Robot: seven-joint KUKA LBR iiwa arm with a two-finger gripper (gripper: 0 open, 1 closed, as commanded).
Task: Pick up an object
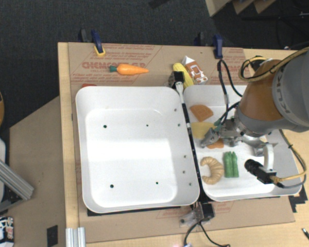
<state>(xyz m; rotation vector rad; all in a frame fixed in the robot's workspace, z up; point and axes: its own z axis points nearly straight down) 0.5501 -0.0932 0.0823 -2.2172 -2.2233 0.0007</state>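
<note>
In the right bin (278, 187):
Arm (278, 99): reaches in from the right, wrist bent down and leftward.
Gripper (212, 137): low over the yellow piece (200, 129), beside the orange slice (201, 111); finger state, cannot tell.
Croissant (211, 169): nearer, beside the green block (230, 164), untouched.
Carrot (130, 70): far, on the bench.

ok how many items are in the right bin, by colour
orange: 2, a flat piece and a small bit below the gripper
yellow: 1
tan: 1, a croissant
green: 1
total: 5, though the arm may hide more
</note>
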